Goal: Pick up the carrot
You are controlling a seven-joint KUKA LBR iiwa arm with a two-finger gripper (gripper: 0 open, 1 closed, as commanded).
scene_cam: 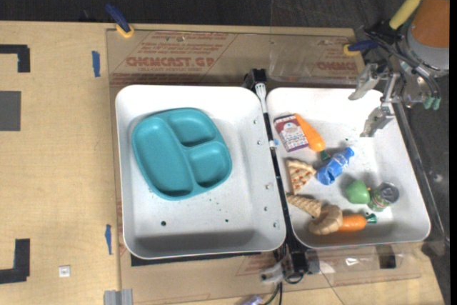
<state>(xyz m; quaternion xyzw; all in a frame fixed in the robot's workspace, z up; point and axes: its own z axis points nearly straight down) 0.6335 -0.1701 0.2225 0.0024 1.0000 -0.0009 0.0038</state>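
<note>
From above, the surface [57, 153] looks like flat brown cardboard with black tape marks. On it stand two shallow white bins, side by side and touching along a black hinge line.

The left bin [143, 232] has smooth plastic walls with rounded corners. It holds a teal tray [181, 151], which is rounded, glossy and divided into three compartments.

The right bin [410, 196] holds many small toys. A carrot [350, 223] lies near the front wall; it is orange, smooth and tapered, with a green end pointing to the right, and it touches a tan, lumpy piece [325, 218]. Beside it there is a ribbed cone [303, 204]. A pizza slice [300, 173] lies above the cone. A white and red carton [290, 132] lies next to a second orange piece [310, 133]. A blue bottle [334, 165], a round green fruit [358, 191] and a small metal can [385, 194] are in the middle.

The tool [378, 100] hangs over the far right corner of the right bin, well apart from the carrot. Its metal fingers are spread and pinch nothing.
</note>
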